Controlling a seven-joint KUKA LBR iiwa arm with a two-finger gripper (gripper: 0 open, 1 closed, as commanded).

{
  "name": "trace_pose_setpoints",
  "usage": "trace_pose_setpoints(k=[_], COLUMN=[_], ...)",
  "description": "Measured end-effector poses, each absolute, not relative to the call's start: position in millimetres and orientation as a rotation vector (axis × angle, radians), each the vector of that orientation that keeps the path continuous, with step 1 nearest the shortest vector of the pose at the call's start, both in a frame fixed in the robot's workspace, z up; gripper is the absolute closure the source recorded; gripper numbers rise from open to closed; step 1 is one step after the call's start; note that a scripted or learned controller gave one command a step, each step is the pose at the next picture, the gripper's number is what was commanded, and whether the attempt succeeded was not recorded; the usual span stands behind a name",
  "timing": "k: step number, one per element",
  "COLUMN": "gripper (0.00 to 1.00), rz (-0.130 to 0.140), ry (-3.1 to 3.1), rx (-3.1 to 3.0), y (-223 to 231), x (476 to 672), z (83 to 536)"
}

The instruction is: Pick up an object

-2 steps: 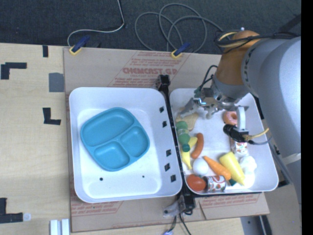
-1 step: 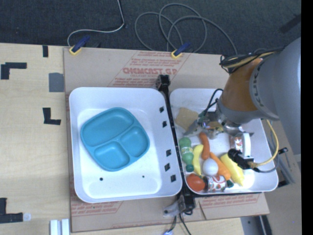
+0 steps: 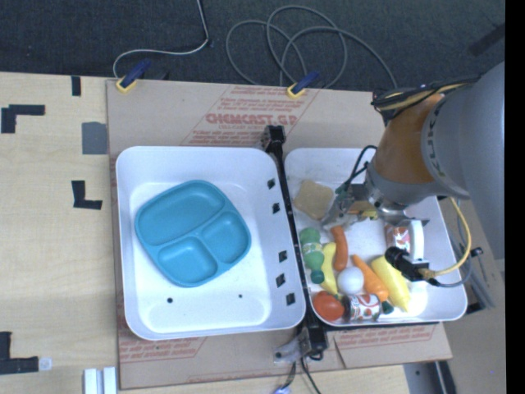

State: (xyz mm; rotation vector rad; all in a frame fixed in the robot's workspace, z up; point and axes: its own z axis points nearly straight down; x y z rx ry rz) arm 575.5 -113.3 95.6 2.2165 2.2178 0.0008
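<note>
The gripper point(image 3: 349, 206) hangs low in the right bin point(image 3: 447, 306), just beside a tan block point(image 3: 312, 197); nothing shows whether it grips anything. Toy food crowds the lower right of the frame, so a descent could nudge the carrot point(image 3: 340, 242) aside.

Toy food point(image 3: 353, 273) – carrots, banana, egg – heaped in right bin point(image 3: 447, 306).

I see a light wooden bench point(image 3: 49, 245) bearing a brown cardboard sheet point(image 3: 205, 117) clamped at its far edge. Dark carpet point(image 3: 90, 15) lies beyond the bench's far edge, crossed by grey cables point(image 3: 279, 39).
</note>
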Motion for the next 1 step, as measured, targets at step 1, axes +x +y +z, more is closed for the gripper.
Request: trace_pose_setpoints(k=[1], gripper=[1.0], rz=[0.0], ry=[2.225], rx=[2.219], y=[-59.2], x=[559.2], z=[198.1])
